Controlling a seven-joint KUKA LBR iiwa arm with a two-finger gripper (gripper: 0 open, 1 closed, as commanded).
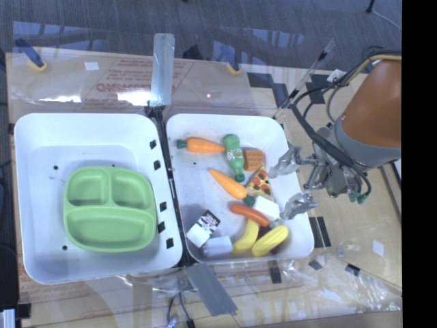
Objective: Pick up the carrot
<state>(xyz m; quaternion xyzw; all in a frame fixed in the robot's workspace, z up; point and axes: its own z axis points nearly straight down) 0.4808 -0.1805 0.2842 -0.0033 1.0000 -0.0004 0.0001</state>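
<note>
Two orange carrot-like pieces lie in the right bin [205,125]. One carrot [203,145] rests near the back left, its dark stem end pointing left. The other, a tapered carrot [227,183], lies slantwise in the middle. My gripper [291,183] hangs over the bin's right rim, to the right of both carrots and apart from them. It is open, its two grey fingers [284,162] spread wide with nothing between them.
Around the carrots lie a green bottle [234,153], a waffle [254,159], a pizza slice [261,182], a red sausage [249,214], a banana [246,236], a yellow corn cob [270,240] and a small white box [203,227]. The left bin holds a green divided plate [109,208].
</note>
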